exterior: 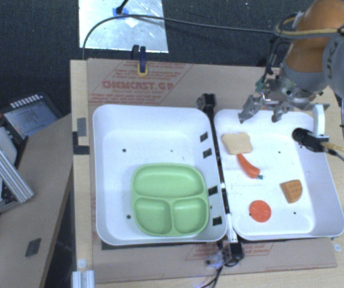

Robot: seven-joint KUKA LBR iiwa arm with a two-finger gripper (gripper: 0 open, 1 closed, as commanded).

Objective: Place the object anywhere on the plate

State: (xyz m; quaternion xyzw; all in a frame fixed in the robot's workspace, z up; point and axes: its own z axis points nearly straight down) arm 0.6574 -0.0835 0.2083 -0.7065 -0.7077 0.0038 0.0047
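Observation:
A green three-compartment plate (169, 198) lies in the left bin (118, 137), toward its front. The right bin (322, 179) holds a pale bread slice (237, 143), an orange carrot (249, 165), a red-orange round slice (259, 210) and a tan wedge-shaped piece (291, 190). My gripper (260, 113) hangs over the back edge of the right bin, above and behind the bread slice. Its two fingers are spread apart with nothing between them.
A black clamp (207, 102) sits at the back where the two bins meet, and black clips line the divider between them. A cardboard sheet (142, 83) lies under the bins. A grey device (28, 116) rests on the bench at the left.

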